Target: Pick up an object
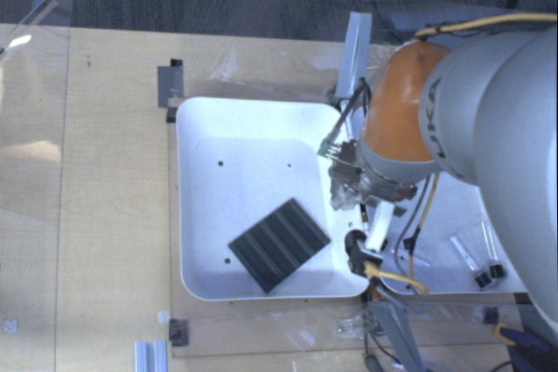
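Low in the left bin (218, 144) lies a black ribbed slab (279, 245), askew; state of the tool (349, 192) unclear.

1. The grey arm (497, 100) reaches in from the right and bends steeply downward.
2. Its orange band (401, 104) sits just above the wrist (384, 174).
3. The gripper (347, 187) hangs below the wrist, pointing down.
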Robot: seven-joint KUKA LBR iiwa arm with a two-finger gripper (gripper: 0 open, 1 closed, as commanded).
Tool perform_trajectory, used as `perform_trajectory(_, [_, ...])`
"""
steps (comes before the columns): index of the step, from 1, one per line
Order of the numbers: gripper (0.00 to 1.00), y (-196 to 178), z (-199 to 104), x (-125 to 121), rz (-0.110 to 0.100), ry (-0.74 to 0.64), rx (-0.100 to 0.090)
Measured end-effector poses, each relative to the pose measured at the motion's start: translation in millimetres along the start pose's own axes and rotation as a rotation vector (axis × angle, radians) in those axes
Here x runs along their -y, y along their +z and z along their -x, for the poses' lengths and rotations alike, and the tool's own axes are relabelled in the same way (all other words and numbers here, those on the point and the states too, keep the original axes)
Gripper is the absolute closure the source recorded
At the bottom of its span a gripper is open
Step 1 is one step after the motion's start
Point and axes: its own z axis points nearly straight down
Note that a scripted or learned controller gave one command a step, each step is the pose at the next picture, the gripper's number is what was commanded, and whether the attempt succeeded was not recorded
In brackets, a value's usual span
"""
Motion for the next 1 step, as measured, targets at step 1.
perform_trajectory(1, [0.0, 0.0, 0.0, 0.0, 0.0, 0.0, 0.0])
